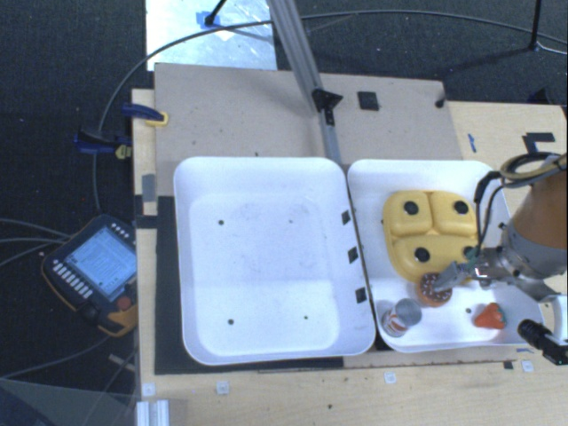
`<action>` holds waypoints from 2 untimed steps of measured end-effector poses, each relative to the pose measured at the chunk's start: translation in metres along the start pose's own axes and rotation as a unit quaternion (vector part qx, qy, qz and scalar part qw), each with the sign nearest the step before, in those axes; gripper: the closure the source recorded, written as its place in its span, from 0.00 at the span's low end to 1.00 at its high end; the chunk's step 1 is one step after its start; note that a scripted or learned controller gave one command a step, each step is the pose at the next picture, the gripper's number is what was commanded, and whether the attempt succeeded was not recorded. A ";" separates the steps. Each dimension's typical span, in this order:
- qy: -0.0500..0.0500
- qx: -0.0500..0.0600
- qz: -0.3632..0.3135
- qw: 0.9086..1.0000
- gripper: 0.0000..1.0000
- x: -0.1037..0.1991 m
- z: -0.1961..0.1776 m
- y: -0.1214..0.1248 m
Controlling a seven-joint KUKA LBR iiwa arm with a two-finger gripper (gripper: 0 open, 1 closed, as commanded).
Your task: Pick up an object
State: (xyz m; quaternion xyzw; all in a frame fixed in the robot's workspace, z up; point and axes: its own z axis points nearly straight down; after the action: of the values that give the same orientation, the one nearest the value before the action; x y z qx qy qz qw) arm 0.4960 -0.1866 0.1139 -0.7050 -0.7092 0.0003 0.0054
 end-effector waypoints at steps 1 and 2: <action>0.001 0.005 0.001 1.000 1.00 0.001 -0.007 -0.004; -0.004 -0.007 0.000 1.000 1.00 0.009 -0.054 0.002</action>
State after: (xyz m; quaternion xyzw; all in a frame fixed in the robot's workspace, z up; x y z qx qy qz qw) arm 0.4979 -0.1783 0.1677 -0.7053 -0.7089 -0.0015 -0.0026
